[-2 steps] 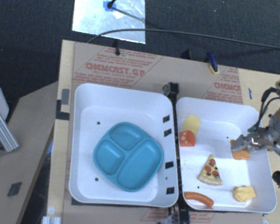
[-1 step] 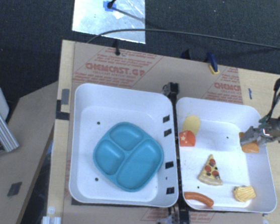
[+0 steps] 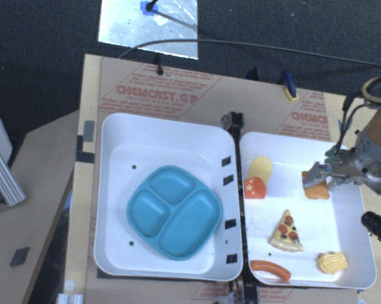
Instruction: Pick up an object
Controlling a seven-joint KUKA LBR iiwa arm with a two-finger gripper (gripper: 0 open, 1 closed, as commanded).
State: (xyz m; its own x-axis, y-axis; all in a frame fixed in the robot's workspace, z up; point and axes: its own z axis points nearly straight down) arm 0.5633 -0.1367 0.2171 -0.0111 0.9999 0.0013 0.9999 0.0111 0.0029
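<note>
My gripper (image 3: 317, 177) hangs low over the far right part of the right bin (image 3: 360, 203). Directly under its tip lies a small orange piece (image 3: 318, 192), partly covered by the gripper; whether they touch is unclear. Elsewhere in the same bin are a yellow rounded fruit (image 3: 262, 167) with a red piece (image 3: 253, 188) just in front of it, near the left wall. A pizza slice (image 3: 287, 231) lies in the middle, a ridged yellow chip (image 3: 332, 262) at the front right, and a sausage (image 3: 270, 269) along the front edge.
A blue divided plate (image 3: 175, 211) rests in the left bin (image 3: 115, 173). A black clip rail (image 3: 236, 188) runs between the two bins. The arm comes in over the right bin's right wall.
</note>
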